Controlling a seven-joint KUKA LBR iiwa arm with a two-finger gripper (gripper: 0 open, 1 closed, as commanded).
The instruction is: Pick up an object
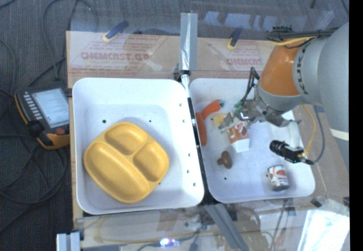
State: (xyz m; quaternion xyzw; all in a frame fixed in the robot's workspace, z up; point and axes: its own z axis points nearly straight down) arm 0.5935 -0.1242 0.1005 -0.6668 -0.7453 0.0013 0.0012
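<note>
Camera view: gripper (237, 119) down in the right bin (258, 187), approach step.
Your fingers' state I cannot tell; they sit just over the small carton (240, 139). Next, you need a clean close and lift.

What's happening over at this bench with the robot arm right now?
The grey arm with the orange band reaches from the right into the right white bin, its pincer low over a small red-and-white carton. Nearby lie an orange carrot-shaped piece, a small brown knob and a red-and-white can. A yellow divided plastic tray sits in the left white bin.
</note>
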